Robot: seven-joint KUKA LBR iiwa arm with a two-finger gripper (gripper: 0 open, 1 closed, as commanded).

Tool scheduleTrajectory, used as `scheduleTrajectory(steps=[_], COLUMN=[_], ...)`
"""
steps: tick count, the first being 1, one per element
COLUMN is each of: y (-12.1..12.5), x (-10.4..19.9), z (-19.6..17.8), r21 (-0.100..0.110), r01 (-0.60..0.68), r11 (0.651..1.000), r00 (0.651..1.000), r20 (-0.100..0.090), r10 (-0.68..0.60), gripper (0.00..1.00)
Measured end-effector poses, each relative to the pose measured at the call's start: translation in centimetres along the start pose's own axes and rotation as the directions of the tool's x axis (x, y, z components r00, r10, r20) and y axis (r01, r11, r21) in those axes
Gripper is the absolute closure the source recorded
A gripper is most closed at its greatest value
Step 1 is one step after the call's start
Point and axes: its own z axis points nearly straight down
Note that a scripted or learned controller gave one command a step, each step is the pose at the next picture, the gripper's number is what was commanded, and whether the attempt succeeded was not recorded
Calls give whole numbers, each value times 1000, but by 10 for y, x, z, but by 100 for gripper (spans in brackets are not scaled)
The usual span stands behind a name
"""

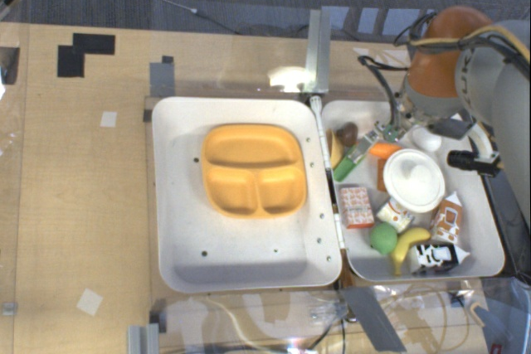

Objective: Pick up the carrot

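The carrot (383, 151) lies in the right bin (489, 249), upper middle of it, its orange end peeking out just left of the gripper (412, 178), whose white round body overhangs it; grip state cannot be told.

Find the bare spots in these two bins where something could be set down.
Left bin: open floor all around the yellow divided tray, widest along its near edge. Right bin: crowded; carrot, banana and green ball sit packed among other items.
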Motion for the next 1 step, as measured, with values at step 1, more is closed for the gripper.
scheduleTrajectory(steps=[1], y=[-22], x=[38], z=[-2], r21=[-3], r01=[-109], r11=[994], r00=[994], r20=[4], r10=[109], gripper=[0])
